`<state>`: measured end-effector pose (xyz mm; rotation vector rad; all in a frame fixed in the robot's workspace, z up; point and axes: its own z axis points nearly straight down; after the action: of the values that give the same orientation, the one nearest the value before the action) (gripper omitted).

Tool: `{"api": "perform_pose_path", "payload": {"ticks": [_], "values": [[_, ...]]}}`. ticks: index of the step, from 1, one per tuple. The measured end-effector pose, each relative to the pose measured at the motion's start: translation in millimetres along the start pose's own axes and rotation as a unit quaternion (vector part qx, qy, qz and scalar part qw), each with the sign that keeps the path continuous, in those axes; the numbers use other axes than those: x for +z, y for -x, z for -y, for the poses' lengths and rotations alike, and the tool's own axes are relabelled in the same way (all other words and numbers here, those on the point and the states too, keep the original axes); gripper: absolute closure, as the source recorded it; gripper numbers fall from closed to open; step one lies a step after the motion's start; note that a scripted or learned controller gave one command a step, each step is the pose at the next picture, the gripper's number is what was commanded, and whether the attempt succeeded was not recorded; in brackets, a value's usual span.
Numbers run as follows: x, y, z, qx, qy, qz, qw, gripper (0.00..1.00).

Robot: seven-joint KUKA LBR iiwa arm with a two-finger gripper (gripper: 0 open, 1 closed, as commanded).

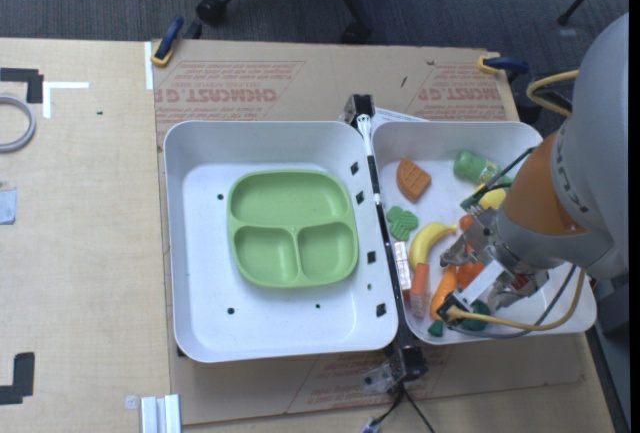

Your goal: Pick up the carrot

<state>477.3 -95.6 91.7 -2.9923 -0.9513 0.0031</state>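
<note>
The carrot is a small orange piece lying in the right bin, near its front edge, with a green end toward the front. My gripper is low inside that bin, directly against the carrot's right side and partly covering it. The grey arm with its orange band comes in from the right above the bin.
Around the carrot lie a yellow banana, a red-orange stick, a green leafy piece, an orange wedge and a green item. The left bin holds a green divided plate.
</note>
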Motion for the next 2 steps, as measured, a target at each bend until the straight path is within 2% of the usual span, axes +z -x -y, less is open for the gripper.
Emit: {"api": "perform_pose_path", "payload": {"ticks": [2], "values": [[0.0,0.0,0.0,0.0,0.0,0.0,1.0,0.0]]}}
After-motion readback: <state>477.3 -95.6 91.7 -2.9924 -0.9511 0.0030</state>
